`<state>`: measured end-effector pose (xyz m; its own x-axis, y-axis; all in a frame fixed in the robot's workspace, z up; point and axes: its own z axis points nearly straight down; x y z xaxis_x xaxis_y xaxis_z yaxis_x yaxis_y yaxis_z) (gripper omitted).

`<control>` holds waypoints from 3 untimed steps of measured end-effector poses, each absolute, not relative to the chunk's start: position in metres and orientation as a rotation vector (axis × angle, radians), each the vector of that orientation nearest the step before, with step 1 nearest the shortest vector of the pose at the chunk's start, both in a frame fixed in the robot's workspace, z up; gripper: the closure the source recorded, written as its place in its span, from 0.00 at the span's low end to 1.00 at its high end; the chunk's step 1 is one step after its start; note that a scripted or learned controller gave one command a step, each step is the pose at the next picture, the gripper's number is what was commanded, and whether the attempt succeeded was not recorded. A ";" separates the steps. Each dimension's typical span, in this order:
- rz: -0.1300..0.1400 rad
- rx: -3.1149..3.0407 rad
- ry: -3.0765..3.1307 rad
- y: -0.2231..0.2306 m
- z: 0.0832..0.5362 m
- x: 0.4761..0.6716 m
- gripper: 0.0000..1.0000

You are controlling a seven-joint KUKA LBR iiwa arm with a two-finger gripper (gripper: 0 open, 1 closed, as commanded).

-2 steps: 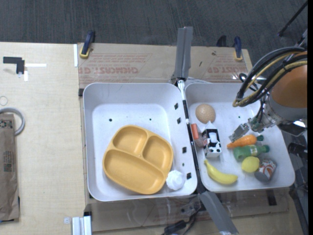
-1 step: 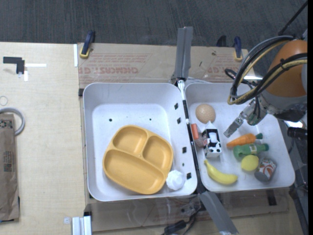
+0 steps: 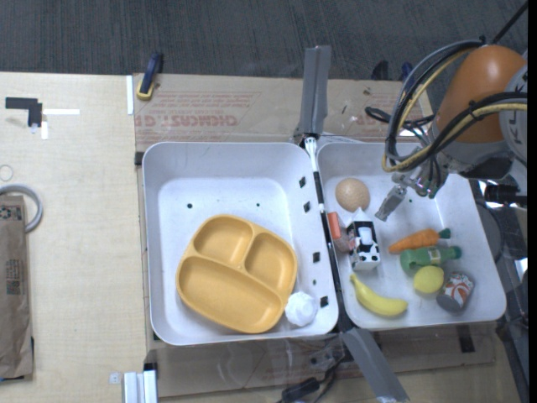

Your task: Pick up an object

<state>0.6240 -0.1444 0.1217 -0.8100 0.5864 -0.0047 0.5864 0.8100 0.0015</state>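
Note:
My gripper hangs over the upper middle of the right bin, with the orange-banded wrist above it. Just to its left lies a tan egg-shaped object. Below it are a black-and-white cow toy and an orange carrot. Further down lie a green object, a yellow lemon, a banana and a grey and orange can. A small red item rests against the bin's left wall. I see nothing held at the gripper.
The left bin holds a yellow divided plate and a white ball at its lower right. Cables loop over the right bin's top corner. A grey divider post stands between the bins.

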 end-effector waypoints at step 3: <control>0.001 0.400 3.102 -0.186 0.105 0.612 1.00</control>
<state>0.6115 -0.1862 0.1047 -0.9671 0.2539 -0.0134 0.2539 0.9672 0.0022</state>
